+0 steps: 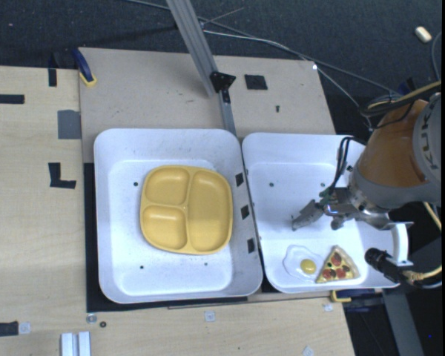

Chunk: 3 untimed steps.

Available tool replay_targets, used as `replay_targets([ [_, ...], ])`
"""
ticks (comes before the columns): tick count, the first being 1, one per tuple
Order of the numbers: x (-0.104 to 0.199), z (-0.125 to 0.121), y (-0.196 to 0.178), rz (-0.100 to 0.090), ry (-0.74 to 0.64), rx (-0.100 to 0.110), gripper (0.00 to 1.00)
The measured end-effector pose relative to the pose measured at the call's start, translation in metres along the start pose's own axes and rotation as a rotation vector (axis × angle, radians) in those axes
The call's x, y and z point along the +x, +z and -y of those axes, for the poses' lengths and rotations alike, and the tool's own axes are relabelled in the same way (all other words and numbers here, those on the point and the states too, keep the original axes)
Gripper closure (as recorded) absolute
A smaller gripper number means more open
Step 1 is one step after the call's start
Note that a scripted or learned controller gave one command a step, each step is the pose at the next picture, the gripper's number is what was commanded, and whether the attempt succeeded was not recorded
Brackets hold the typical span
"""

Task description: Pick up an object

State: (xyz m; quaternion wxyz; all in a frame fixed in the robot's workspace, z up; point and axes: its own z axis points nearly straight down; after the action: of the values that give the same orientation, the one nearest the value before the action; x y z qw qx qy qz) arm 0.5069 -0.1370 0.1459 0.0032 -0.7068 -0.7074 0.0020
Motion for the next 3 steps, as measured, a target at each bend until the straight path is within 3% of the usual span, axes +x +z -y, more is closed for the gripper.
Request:
replay_targets([
  [1,0.003,-0.006,0.047,0.000,0.000,-0.001,0.00],
  [2,0.003,-0.006,0.034,0.000,-0.001,-0.003,1.00],
  [3,0.006,-0.002,-0.027,0.002,-0.001,-0.010,1.00],
])
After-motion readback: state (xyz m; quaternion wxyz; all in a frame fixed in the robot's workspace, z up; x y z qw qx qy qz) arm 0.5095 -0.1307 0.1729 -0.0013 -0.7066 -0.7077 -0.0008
